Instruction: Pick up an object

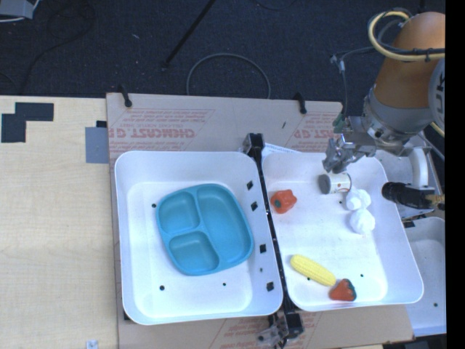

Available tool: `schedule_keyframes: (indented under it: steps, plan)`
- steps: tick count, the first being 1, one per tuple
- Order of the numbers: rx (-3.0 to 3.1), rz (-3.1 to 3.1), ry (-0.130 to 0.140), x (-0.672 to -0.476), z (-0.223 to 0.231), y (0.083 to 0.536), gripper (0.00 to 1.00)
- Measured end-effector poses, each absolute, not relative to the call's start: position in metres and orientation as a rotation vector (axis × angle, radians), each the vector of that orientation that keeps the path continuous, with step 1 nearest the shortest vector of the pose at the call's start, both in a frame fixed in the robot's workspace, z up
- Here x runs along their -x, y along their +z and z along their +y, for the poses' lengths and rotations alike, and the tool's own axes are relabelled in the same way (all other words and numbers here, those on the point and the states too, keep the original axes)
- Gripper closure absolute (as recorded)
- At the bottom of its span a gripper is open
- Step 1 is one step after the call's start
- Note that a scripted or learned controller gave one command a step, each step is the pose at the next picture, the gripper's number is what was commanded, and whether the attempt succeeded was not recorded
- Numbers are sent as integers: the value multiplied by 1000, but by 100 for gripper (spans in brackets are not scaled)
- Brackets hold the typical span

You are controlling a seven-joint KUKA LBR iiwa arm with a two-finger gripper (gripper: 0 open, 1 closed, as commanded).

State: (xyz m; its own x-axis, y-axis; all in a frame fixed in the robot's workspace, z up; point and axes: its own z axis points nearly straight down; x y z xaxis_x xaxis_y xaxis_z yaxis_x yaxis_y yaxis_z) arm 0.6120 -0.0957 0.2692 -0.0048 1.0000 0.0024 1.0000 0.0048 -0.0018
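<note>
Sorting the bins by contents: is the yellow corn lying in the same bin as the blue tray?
No, the corn lies in the right bin, while the blue tray sits in the left bin.

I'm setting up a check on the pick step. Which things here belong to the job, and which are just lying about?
Job:
hand, above the right bin
grey-and-white cylinder, nearest the hand
orange pepper
white lump
corn cob
strawberry

Lying about:
blue divided plate, in the left bin
cables on the dark floor

The two white bins (pixel 145 177) look like smooth, shiny plastic. The blue tray (pixel 203 227) is smooth plastic too. The desk (pixel 51 231) looks like pale wood. Brown cardboard (pixel 182 126) looks dull.
</note>
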Motion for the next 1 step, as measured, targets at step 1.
schedule_keyframes:
  steps: [1]
  plan:
    - [2213, -2223, 2, -605, -39, 263, 100]
